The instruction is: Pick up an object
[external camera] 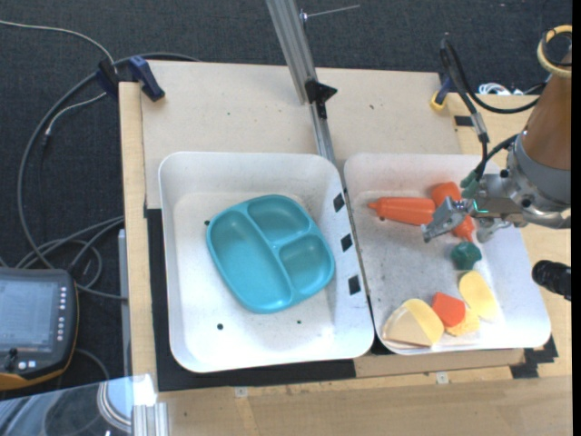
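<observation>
Right white bin (508, 330): gripper (442, 224) beside orange carrot-shaped toy (406, 210), tapered, lying flat; gripper state: cannot tell.

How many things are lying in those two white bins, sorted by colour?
Teal: 1, the divided plate in the left bin.
Orange: 3, a carrot-like piece, a piece partly behind the gripper, a small wedge.
Green: 1, a small lump.
Yellow: 2, a wedge and a rounded piece.
Total: 7, as far as I can see.
</observation>
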